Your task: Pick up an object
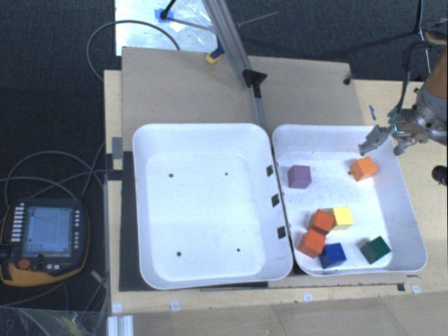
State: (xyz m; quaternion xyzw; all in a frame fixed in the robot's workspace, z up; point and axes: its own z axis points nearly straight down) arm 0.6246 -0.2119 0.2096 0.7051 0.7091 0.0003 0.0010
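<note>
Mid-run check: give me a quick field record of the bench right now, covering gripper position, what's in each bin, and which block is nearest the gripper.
gripper: above the right bin's far right rim, holding nothing visible
right bin: six blocks
purple block: alone, left part of the bin
lone orange block: apart from the rest, nearest the gripper
cluster: two orange blocks, yellow block, blue block, packed close together
green block: near the bin's front right corner
left bin: no blocks seen
</note>
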